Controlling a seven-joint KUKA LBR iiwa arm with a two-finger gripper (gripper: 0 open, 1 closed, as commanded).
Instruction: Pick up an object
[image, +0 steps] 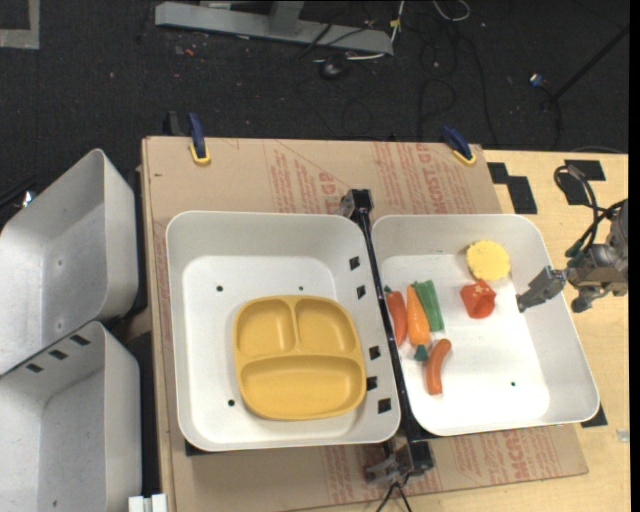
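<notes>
So the gripper (535, 290) is sitting at the right edge of the right bin (560, 405), low over the rim, and honestly I can't tell whether it's spread or pressed together from this angle, but there's nothing visibly between its tips. If I were lining this up, I'd go for the red piece (479, 299) since it's the nearest thing to the gripper and sits apart from the rest, with bare floor around it. Come in from straight above and centre on it before closing, because it looks small and lumpy and could squirt out sideways. The yellow round piece (488, 260) just beyond it is another fair option. The harder cluster is near the divider: an orange carrot-like stick (416, 315), a green stick (430, 303) and a couple of reddish sausage shapes (437, 364) packed close together. The left bin (190, 290) holds a yellow divided tray (298, 357), compartments bare.
</notes>
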